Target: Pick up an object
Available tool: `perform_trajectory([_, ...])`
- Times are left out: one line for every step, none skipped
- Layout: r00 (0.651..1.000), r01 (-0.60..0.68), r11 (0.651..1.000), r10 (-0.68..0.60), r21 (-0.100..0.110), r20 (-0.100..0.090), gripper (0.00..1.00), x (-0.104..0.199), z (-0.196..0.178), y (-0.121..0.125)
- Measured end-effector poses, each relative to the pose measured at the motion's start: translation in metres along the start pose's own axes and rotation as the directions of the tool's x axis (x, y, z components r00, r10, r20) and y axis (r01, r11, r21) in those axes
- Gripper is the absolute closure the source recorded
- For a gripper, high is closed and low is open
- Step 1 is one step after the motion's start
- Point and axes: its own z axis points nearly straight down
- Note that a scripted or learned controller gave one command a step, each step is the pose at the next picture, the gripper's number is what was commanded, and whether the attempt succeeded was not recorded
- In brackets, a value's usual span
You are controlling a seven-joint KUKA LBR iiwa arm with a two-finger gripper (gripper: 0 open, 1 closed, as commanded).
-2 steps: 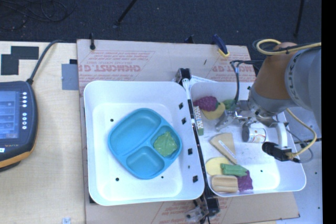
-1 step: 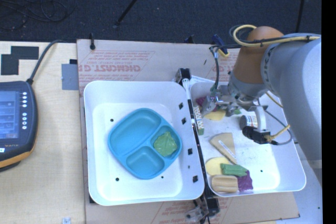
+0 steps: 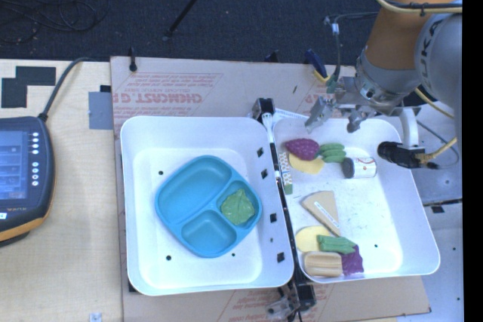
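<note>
Gripper [image 3: 337,111] hovers open and empty over the right bin's [image 3: 411,234] far edge; the purple grapes [image 3: 301,148] (nearest toy) lie below, ungrasped, so picking remains undone.

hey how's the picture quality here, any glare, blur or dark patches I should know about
Camera view: even lighting; the white bins look bright and slightly washed out; the floor at the top is dark; the gripper is soft and hard to read; the blue plate and toy foods are clear enough, with faint shadows.

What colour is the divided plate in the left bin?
Light blue; the plate shows clearly in the camera view.
</note>
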Motion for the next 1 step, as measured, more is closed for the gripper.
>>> perform_trajectory([1.0, -0.006, 1.0, 0.006, 0.016, 0.01, 0.0, -0.0085, 0.1434, -0.0066])
